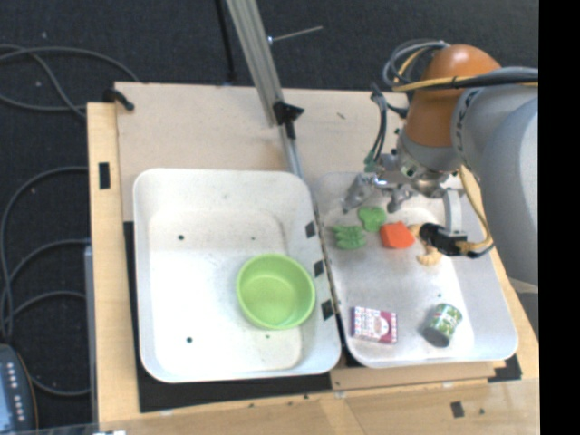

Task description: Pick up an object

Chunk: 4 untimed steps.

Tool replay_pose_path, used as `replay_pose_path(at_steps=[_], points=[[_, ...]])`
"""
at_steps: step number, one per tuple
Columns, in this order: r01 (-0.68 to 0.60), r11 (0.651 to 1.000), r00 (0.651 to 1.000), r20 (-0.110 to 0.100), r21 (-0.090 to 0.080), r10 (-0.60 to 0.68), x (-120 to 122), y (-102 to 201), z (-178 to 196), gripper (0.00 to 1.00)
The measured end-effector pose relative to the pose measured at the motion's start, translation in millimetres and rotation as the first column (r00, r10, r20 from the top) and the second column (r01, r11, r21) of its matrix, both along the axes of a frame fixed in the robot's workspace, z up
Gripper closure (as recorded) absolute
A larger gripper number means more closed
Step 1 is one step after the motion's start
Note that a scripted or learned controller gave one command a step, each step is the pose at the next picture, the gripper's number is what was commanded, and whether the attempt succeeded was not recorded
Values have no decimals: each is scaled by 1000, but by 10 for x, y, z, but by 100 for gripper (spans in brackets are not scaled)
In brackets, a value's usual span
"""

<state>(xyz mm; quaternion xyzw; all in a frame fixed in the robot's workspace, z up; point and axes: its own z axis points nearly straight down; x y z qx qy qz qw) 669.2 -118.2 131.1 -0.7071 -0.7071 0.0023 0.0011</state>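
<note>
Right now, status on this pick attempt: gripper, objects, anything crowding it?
Gripper low over right bin, far end. Green pieces and orange block just below it, nothing seen held. Green bowl in left bin.

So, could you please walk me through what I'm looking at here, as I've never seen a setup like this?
This is a single camera fixed above a bench, looking down at a slant. The grey shape with the orange band is a robot arm reaching in from the right; its gripper hangs over the far end of the right bin. Its job is to pick up an object.

Two shallow white bins sit side by side. The left bin holds a green bowl. The right one holds two small green pieces, an orange block, a small tan piece, a pink packet and a green can.

From this angle I can't tell whether anything is gripped.
</note>
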Motion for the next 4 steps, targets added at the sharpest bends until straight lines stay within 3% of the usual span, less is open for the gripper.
replay_pose_path(at_steps=[1, 3, 4], points=[[2, 1000, 1000, 9, -1, -2, 24, -12, 159, 100], [-2, 1000, 1000, 6, 0, 2, 11, 52, 1304, 100], [-5, 1000, 1000, 8, 1, 5, 18, 44, 1508, 100]])
